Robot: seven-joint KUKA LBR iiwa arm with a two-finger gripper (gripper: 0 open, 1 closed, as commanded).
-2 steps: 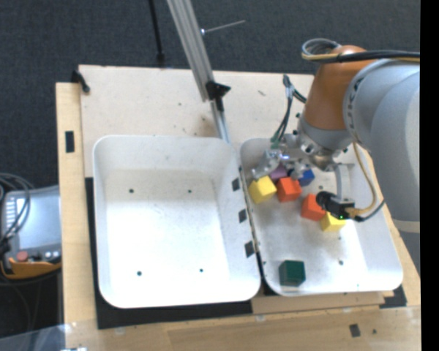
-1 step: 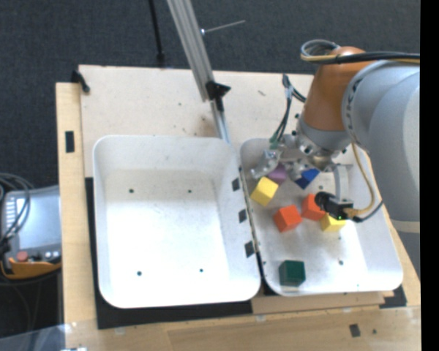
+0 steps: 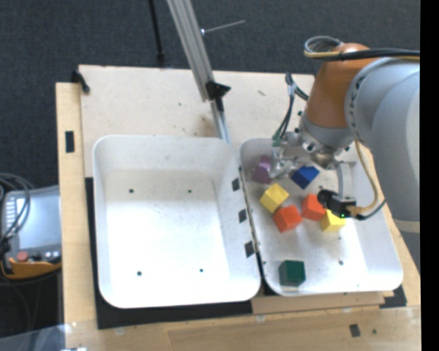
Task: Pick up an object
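From above, the bench (image 3: 154, 101) has two white bins side by side. The left bin (image 3: 168, 152) has nothing in it. The right bin (image 3: 373, 265) has small blocks in it. The arm (image 3: 351, 93) comes in from the right, and its hand (image 3: 284, 159) is low at the back of the right bin. It is just beside a purple block (image 3: 262, 170) and close to a blue block (image 3: 304, 176). I cannot tell how the hand is set or if it has any block. A yellow block (image 3: 274, 196), an orange block (image 3: 287, 218) and a green block (image 3: 292, 272) lie apart on the bin floor. Another orange block (image 3: 312, 208) and another yellow block (image 3: 332, 221) sit under the arm's black part. No block looks lifted, so I think the pick is not done yet. The grab and the lift are left to do.
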